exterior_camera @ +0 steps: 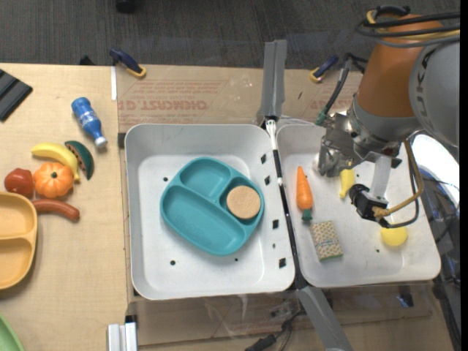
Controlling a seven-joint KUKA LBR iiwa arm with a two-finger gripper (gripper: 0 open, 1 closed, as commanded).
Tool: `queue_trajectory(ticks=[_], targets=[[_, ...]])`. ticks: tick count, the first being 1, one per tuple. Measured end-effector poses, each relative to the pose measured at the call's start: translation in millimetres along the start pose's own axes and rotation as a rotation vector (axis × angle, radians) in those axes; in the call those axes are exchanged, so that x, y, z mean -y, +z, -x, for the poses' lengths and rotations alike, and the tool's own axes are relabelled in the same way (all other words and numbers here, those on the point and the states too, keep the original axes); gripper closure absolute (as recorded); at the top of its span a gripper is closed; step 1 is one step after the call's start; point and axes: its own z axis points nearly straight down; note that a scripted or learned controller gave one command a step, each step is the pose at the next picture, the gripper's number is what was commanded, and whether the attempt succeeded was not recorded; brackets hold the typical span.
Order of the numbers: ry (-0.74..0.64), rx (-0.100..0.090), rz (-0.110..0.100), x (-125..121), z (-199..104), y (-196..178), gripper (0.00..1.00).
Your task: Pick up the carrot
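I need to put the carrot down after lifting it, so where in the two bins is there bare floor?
Left bin: bare strips around the teal plate, widest along the near edge. Right bin: a bare patch at the near right, between the sponge and the yellow piece. Crowded in the middle, around the carrot, the banana and the end effector.

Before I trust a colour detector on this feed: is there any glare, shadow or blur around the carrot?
Camera view: the carrot is sharp and evenly lit, with only a soft shadow beside it; a blown-out bright patch sits on the right bin near the arm, well clear of the carrot; the hand is dark and hard to read.
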Motion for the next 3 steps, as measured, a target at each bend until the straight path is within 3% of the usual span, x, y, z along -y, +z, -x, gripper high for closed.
queue_trajectory(ticks=[1, 2, 3], targets=[[-0.197, 0.0, -0.001, -19, 49, 50, 1.0], [-0.299, 0.0, 0.0, 1, 38, 26, 1.0], [-0.422, 0.0, 0.0, 41, 40, 19, 1.0]])
